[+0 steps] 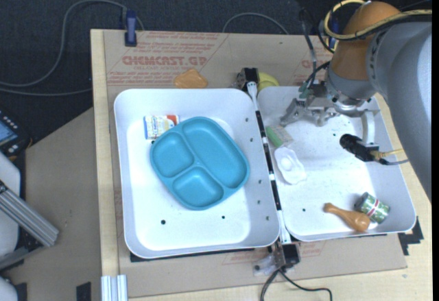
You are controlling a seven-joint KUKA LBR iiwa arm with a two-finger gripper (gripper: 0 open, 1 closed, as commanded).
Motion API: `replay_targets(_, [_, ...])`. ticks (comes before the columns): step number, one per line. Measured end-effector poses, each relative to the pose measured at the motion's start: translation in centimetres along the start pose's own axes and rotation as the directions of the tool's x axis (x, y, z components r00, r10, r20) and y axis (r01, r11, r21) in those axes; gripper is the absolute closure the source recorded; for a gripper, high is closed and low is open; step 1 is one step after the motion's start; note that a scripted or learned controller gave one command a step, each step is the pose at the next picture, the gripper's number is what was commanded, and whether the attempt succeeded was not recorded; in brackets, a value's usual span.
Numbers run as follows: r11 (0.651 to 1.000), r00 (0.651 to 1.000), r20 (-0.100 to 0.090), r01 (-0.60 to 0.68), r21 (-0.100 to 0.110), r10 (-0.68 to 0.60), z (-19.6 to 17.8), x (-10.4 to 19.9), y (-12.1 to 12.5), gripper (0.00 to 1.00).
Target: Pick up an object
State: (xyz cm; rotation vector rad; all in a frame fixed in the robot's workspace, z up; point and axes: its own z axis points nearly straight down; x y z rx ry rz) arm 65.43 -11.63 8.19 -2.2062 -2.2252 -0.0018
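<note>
My gripper (310, 110) hovers over the far end of the right bin (401, 221), its finger state indeterminate, so I judge the nearby small white plastic piece (289, 164) by the left wall light, rigid, slippery, best pinched across its narrow middle.

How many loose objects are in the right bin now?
4: a green piece and white piece near the left wall, a wooden-handled item and green can front right. The arm may hide more.
</note>
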Motion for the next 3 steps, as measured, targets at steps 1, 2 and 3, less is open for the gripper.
replay_targets(1, [1.000,1.000,0.011,-0.012,-0.010,0.012,-1.6,-6.2,1.2,0.00])
replay_targets(2, [1.000,1.000,0.002,-0.003,0.000,0.003,-0.2,2.3,-1.8,0.00])
replay_targets(3, [1.000,1.000,0.011,-0.012,-0.012,0.012,-2.6,-4.0,1.3,0.00])
